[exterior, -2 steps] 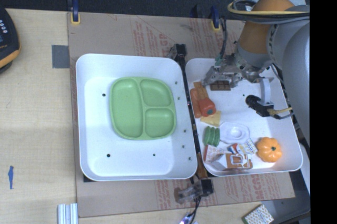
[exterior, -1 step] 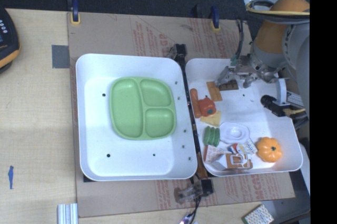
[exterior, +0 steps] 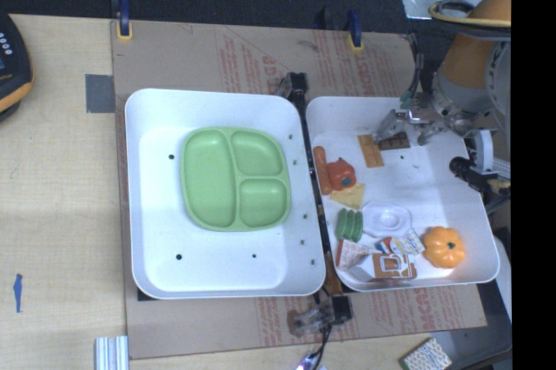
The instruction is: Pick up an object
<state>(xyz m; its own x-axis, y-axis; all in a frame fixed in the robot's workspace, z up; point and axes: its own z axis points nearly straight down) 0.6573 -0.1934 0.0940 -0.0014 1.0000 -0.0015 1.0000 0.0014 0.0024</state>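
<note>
Two shallow white bins sit side by side on the tabletop (exterior: 61, 186), resting on a brown cardboard sheet (exterior: 217, 56). The left bin (exterior: 148, 255) carries a pale green divided plate (exterior: 234, 178) near its middle. The right bin (exterior: 469, 273) carries the loose things: a brown flat piece (exterior: 372, 153) toward its far edge, a red toy (exterior: 337, 175) with a brown stick-like piece (exterior: 321, 168) beside it along the left wall, a yellow wedge (exterior: 349, 196) just below the red toy, a green ribbed vegetable (exterior: 349, 226) near the left wall, a clear plastic cup (exterior: 387, 218) at the middle, a small orange pumpkin (exterior: 443, 247) toward the near right corner, and printed snack packets (exterior: 378, 259) along the near edge. The grey arm (exterior: 469, 64) reaches in from the right side, and its tool (exterior: 408, 123) hangs over the far part of the right bin, just beside the brown flat piece; I cannot tell how the tool is set, and nothing is seen gripped in it. Blue clamps (exterior: 123, 16) pinch the cardboard at the far edge of the tabletop.
</note>
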